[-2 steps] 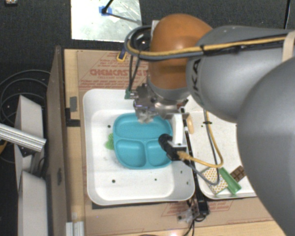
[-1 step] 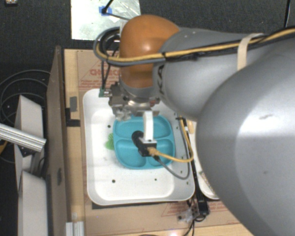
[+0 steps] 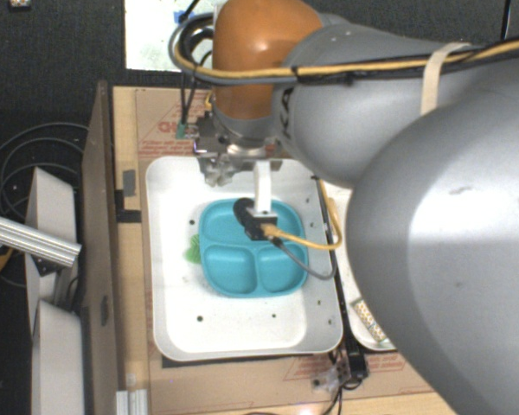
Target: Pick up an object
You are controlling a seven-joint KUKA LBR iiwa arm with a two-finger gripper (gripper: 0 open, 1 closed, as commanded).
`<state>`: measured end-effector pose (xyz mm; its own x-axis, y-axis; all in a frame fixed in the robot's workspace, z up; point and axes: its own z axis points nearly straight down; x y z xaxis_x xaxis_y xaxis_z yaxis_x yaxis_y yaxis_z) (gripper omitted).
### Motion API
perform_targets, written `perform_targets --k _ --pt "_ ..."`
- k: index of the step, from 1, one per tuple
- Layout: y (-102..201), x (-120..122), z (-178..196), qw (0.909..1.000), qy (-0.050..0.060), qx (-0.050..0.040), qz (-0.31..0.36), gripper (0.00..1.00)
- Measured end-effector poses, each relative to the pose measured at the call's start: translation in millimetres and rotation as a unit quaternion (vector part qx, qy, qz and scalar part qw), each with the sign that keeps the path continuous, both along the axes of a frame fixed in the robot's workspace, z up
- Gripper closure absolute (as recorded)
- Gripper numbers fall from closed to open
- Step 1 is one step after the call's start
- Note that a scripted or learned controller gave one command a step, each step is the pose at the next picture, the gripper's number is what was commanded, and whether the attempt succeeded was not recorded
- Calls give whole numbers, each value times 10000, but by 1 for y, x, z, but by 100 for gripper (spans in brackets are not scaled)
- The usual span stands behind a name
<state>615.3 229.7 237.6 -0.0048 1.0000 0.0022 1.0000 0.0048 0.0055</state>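
Observation:
A blue divided plate (image 3: 242,262) lies in the middle of the left white bin (image 3: 233,331). A small green thing (image 3: 193,251) peeks out at the plate's left edge, partly hidden beneath it. My gripper (image 3: 218,175) hangs over the bin's far end, just beyond the plate's far rim, under the orange wrist band. It is seen from above and its tip is small and dark against the bin. I see nothing held in it.
The grey arm covers most of the right bin (image 3: 356,314); a pale speckled strip (image 3: 369,321) shows along that bin's left side. Cardboard (image 3: 156,119) lines the bench around the bins. Metal brackets and cables lie off the bench at the left.

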Motion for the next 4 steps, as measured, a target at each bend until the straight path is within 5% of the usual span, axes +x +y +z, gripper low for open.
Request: perform_targets --k 1,2,3,4 --pt "0 -1 10 10000 4 -2 23 100" --pt "-5 -32 -78 10000 68 -23 -21 100" --pt "-5 0 -4 10000 -17 4 -3 100" --pt "-9 -4 -124 10000 -7 -4 -15 100"
